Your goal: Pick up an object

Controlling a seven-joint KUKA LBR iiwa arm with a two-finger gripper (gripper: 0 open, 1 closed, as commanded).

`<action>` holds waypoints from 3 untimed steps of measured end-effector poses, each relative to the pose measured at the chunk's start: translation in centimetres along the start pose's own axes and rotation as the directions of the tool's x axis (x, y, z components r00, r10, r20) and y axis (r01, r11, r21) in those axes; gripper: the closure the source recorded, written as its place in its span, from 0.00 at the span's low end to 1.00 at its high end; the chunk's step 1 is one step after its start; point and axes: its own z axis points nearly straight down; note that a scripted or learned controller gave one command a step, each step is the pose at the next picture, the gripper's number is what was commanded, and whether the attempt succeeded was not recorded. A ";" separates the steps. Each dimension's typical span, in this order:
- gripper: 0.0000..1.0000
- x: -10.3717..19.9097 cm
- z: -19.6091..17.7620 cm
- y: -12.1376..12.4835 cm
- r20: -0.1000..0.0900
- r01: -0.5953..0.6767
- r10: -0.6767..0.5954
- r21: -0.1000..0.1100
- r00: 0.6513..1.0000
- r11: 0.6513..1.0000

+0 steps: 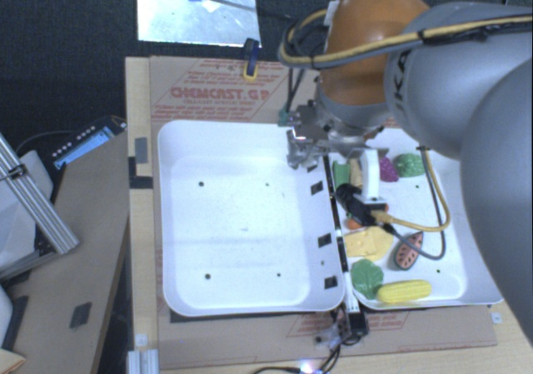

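Over right bin (454, 268), far end by divider: fingers (298, 155), open or closed can't tell. Objects lie in right bin: corn cob (405, 290) at near edge, watermelon slice (406, 252) just behind, grapes (388, 169) near wrist.

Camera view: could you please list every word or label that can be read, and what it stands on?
"CHEMCAST GP", in red, on the brown sheet, near its far edge.
Smaller red print around it and along the sheet's near edge: too blurred to read.
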 end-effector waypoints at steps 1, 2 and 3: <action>1.00 -0.2 -1.1 -0.1 0.000 0.002 -0.002 0.002 1.000 1.000; 1.00 2.5 -1.9 1.4 0.000 -0.001 0.001 0.001 1.000 1.000; 1.00 10.0 -6.9 2.2 -0.003 0.003 -0.003 -0.003 1.000 1.000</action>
